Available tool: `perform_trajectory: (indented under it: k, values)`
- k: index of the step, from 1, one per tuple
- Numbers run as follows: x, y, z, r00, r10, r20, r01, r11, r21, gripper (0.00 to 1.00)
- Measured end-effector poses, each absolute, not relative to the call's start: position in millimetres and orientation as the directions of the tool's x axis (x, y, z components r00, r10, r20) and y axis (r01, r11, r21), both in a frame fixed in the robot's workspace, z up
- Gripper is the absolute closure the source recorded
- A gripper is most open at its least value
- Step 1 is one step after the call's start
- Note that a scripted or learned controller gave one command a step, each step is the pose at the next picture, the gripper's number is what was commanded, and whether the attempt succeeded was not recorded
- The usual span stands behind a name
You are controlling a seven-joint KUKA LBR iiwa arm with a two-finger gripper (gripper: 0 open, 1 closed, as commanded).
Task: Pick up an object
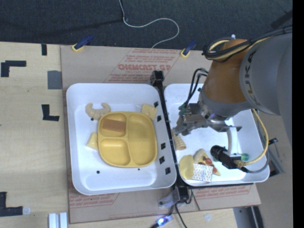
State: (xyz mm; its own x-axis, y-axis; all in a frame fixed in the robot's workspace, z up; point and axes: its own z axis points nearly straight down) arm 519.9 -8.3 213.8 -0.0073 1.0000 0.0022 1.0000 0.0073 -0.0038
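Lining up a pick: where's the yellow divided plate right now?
The yellow divided plate lies in the left bin, roughly central, with a brown slice in its upper-left compartment.

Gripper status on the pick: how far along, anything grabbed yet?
Done: the arm has reached into the right bin, and the gripper sits low by its left wall, above the small cone-shaped piece. In hand: nothing visible between the fingers. Left: grasp and lift; the cone and the food pile lie on the bin floor. The yellow tray sits in the left bin.
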Motion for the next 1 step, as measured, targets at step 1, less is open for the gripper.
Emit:
perform_trajectory:
  k: [1]
  values:
    - [506.3, 33.6, 218.2, -0.006, 1.0, 0.002, 1.0, 0.006, -0.004, 1.0]
